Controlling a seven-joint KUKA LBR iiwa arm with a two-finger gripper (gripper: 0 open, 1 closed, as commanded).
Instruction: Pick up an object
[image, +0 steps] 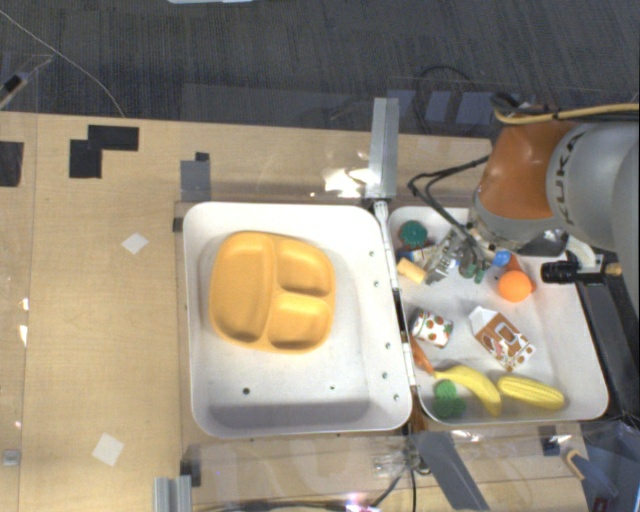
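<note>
On a pale wooden bench (90, 330), seen from above at a slant, two shallow white bins sit side by side. The left bin (290, 400) holds an upturned yellow divided tray (270, 290) lying toward its back left. Just to its right, touching along a shared edge, is the right bin (575, 345), which holds a scatter of small objects. At its back left lies a dark green round piece (413, 235), with a small pale yellow block (410, 270) just in front of it. Near the middle are a white box with red spots (432, 329) and, to its right, a white carton with a red pattern (503, 340). A thin orange stick (421, 357) lies along the left wall. At the front sit a green ball (449, 399), a yellow banana (472, 384) touching it, and a yellow corn cob (531, 392) to the right. An orange ball (516, 286) rests toward the back right.

The grey arm (590, 180), with its orange band, reaches in from the right over the back of this bin. Its gripper (448, 262) points down and left, low over the bin floor between the pale yellow block and the orange ball. Whether its fingers are apart or together cannot be told here.
</note>
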